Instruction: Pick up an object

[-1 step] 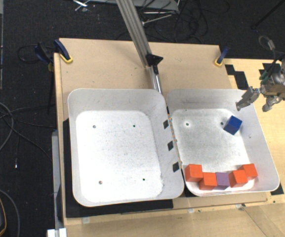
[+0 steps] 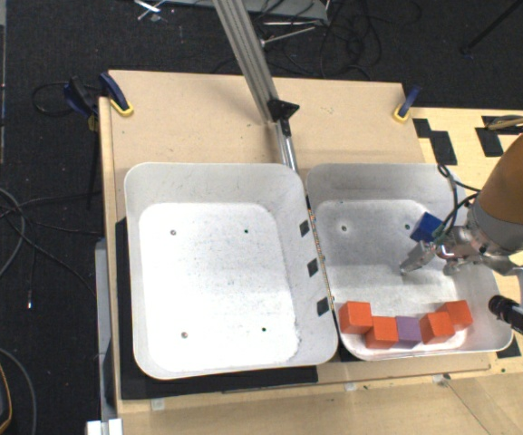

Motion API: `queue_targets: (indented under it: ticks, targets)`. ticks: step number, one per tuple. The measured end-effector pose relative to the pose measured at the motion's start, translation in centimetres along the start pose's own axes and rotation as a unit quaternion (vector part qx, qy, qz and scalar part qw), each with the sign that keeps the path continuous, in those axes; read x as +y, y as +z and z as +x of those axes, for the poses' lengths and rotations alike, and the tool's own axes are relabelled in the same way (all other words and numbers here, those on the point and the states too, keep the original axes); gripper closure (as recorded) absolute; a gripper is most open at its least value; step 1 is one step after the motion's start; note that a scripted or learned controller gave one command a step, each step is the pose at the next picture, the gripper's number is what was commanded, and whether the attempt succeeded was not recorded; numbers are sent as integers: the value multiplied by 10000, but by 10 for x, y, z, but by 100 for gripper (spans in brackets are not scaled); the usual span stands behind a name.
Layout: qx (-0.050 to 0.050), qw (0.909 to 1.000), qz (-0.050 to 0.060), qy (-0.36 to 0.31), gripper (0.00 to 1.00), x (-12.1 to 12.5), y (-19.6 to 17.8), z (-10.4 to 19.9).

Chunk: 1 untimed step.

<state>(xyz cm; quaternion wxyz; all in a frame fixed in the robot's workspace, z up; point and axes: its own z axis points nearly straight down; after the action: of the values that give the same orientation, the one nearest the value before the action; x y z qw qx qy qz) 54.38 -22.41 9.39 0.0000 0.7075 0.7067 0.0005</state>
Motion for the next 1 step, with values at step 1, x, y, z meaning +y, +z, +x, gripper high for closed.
queue_targets:
  ticks: [1]
  targets:
    - [-49,10000,-43,-26,0,75,-4,6]
